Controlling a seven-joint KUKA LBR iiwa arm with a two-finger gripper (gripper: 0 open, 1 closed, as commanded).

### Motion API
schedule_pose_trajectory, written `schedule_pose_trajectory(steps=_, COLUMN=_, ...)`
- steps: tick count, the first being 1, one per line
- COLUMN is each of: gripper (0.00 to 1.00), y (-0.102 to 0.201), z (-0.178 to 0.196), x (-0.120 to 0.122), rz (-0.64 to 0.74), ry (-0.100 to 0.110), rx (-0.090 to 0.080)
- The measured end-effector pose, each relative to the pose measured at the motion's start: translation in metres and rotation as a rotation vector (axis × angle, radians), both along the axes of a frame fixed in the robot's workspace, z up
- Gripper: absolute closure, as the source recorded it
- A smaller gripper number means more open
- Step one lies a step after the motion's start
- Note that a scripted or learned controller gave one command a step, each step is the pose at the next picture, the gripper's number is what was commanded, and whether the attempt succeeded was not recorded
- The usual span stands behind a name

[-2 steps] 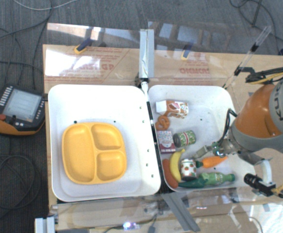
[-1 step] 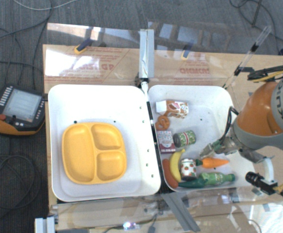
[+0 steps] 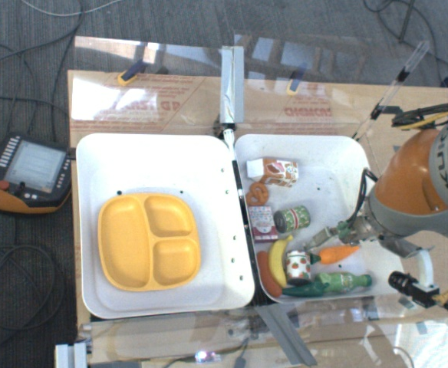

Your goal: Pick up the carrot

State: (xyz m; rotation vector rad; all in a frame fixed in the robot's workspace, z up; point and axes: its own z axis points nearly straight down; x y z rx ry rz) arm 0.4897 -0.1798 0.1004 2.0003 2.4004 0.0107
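Carrot (image 3: 337, 254) lies in the right bin (image 3: 331, 148), near its front-right corner, tip pointing twd the arm (image 3: 412, 186). Gripper (image 3: 345, 229) sits just above the carrot, at its thick right end; a small metal bit lies beside it on the left. Can't tell whether the tool is spread or pressed together, too small & dark, and nothing visibly pinched in it.

Rest, all relative to the carrot: green bottle (image 3: 339, 282) just below it, lying flat along the bin's front wall. White cup w/ red spots (image 3: 298, 265) just left, touching or nearly so. Banana (image 3: 278, 261) left of the cup, w/ a red-brown item behind it. Green can (image 3: 292, 218) up & left. Small red-white packet (image 3: 261, 221) further left, by the divider. Brown-white carton (image 3: 275, 171) well above-left, near the bin's back. Yellow divided plate (image 3: 149, 241) well apart to the left, in the left bin (image 3: 132, 148).
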Motion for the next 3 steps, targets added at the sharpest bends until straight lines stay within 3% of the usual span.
schedule_pose_trajectory(steps=2, gripper=0.00, y=0.0002, z=-0.0100, x=-0.0016, rz=-0.019, ry=0.005, rx=0.001)
schedule_pose_trajectory(steps=3, gripper=1.00, y=0.0002, z=-0.0001, x=0.0000, rz=-0.018, ry=0.001, rx=0.000)
